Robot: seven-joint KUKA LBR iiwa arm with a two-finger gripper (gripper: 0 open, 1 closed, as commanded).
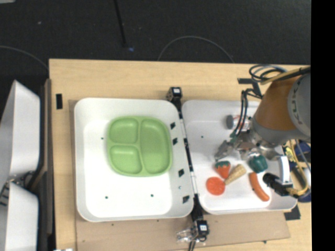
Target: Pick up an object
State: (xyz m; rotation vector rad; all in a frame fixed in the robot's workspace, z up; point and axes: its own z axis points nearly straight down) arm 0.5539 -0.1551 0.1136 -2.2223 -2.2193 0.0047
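Two bins are sitting side by side on the bench (63, 82). A sectioned plate (140, 146) is lying in the left bin (89, 192). In the right bin (201, 119), several small items (233, 174) are lying clustered toward the near right, with the gripper (226, 149) hanging just behind them.

Small toys (234, 173) clustered, apparently, in right bin (209, 124).
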